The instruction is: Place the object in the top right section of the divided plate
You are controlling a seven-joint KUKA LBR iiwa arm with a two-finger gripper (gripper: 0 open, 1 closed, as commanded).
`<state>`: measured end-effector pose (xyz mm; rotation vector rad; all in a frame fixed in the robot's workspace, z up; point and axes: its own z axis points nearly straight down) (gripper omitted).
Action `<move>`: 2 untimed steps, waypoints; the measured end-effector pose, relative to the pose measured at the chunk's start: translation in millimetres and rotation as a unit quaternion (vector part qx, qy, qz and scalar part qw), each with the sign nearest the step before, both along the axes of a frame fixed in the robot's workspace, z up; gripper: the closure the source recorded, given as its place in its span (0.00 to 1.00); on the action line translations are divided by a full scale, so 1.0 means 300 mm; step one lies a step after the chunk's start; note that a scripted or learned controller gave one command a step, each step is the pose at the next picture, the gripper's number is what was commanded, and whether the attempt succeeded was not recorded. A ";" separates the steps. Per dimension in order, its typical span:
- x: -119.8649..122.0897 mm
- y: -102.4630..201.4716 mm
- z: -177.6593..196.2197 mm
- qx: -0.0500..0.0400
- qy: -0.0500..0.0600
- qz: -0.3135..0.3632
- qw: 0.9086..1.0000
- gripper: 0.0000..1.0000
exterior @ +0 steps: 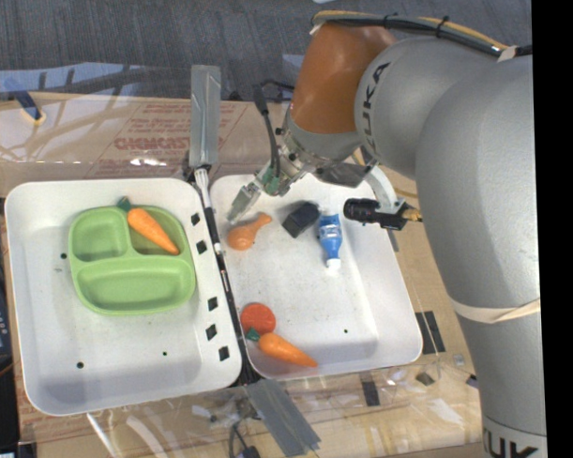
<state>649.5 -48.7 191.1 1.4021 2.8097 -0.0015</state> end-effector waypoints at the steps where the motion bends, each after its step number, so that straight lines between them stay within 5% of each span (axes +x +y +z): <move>1: 0.021 -0.015 -0.003 0.000 0.001 -0.226 0.974 0.00; 2: -0.057 -0.159 -0.110 0.000 0.003 -0.263 0.965 0.00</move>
